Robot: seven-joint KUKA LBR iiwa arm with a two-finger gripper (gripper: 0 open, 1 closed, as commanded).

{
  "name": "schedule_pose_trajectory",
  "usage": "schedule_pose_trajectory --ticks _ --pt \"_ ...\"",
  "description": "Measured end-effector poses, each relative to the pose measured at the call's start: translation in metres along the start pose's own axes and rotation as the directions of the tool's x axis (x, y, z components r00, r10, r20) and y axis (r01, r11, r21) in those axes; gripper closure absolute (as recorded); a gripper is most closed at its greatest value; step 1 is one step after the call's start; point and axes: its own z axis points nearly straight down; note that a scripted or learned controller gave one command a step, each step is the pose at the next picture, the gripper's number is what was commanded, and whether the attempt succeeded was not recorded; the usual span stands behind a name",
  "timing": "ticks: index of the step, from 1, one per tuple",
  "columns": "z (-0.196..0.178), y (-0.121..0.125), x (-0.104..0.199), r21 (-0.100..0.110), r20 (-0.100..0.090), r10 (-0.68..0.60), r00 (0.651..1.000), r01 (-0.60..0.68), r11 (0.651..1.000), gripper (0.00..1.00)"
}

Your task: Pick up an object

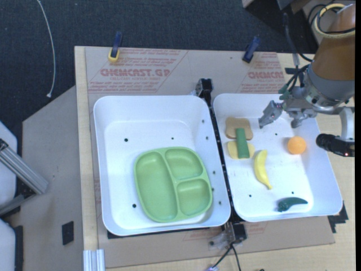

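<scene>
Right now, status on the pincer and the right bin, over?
Pincer above right bin's far end, nothing between its fingers. Orange ball nearest, untouched. Banana and sandwich apart, path clear.

Bench (84, 151) bears left bin (107, 168), right bin (321, 179) side by side.

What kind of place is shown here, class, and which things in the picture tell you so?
Probably a robotics lab test bench. A grey and orange arm reaches over two white bins, one holding toy food such as a banana, and the board beneath is clamped down.
</scene>
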Motion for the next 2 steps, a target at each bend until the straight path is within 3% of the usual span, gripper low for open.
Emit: schedule_pose_trajectory --ticks 1,2 --pt "-0.008 0.003 0.000 -0.015 0.002 -0.003 1.000 0.003 1.000 0.00" --pt "0.054 0.000 0.001 -0.011 0.001 -0.002 1.000 0.002 1.000 0.00"
